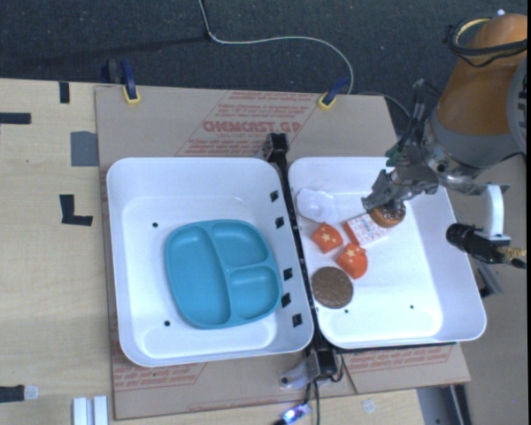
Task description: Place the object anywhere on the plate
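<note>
Cardboard covers your bench, with two white bins side by side on it: the left bin (133, 237) holds the blue plate (221, 273), and the right bin (425, 317) holds all the loose pieces. Your gripper (387, 206) is low in the right bin, over a small orange-brown piece (390, 217) that touches a white packet (365, 230). Whether it is spread or pinching anything, you cannot tell from this angle.

Two red-orange pieces (341, 249), a brown disc (333, 287) and a clear wrapper (315, 204) lie near the divider, and the plate is bare.

Your main risk is probably the crowding. The piece and packet touch, so a close could catch both, catch only an edge, or nudge the piece aside. A weak pinch could also drop it on the way over the divider (288, 237), short of the plate.
</note>
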